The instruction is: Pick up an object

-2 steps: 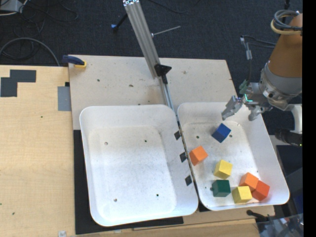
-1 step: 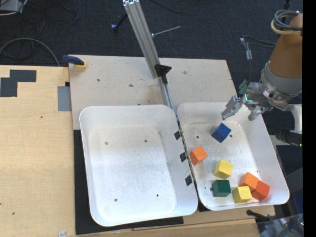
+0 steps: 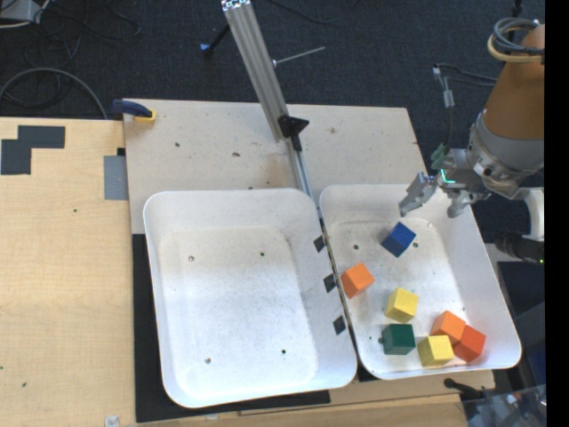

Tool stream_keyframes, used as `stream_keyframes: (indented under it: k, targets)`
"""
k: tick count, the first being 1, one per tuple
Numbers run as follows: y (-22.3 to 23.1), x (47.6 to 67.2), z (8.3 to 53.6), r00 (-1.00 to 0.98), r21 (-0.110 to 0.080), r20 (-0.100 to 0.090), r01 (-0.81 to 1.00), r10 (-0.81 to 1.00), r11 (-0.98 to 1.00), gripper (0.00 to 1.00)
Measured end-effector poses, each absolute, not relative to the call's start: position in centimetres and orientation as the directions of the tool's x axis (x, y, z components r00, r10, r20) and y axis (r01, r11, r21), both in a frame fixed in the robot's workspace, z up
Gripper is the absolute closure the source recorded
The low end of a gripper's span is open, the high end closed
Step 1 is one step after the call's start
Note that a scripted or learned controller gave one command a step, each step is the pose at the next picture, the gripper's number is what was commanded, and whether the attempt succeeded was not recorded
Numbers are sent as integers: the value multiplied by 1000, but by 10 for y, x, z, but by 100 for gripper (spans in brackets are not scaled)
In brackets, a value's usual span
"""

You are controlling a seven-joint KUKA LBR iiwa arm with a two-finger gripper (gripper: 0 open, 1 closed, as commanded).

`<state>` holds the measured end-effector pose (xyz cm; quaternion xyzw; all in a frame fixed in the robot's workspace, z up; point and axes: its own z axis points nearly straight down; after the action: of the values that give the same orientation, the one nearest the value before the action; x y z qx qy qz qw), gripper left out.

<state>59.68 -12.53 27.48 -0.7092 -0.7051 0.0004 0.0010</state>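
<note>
Over the right bin, at about two o'clock of its floor, the gripper hangs with its two fingers spread apart and nothing between them. Blue cube sits just below and toward seven o'clock of the fingertips, tilted on a corner, apart from them. Rest of the right bin: orange cube near the nine o'clock wall, yellow cube at centre, green cube at six o'clock, then a cluster at five o'clock of a second yellow cube touching two orange-red blocks. Left bin lies alongside on the surface. Judgement: approach step, no grasp made yet. Blue cube looks the likeliest target; next move calls for shifting toward seven o'clock, squaring the fingers to its tilted faces, descending, then closing.
</note>
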Motion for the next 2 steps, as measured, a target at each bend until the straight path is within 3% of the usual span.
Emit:
stream_keyframes:
  k: [2]
  targets:
    - [-125,597,275,6,-2,1,1000,1000,-6,0]
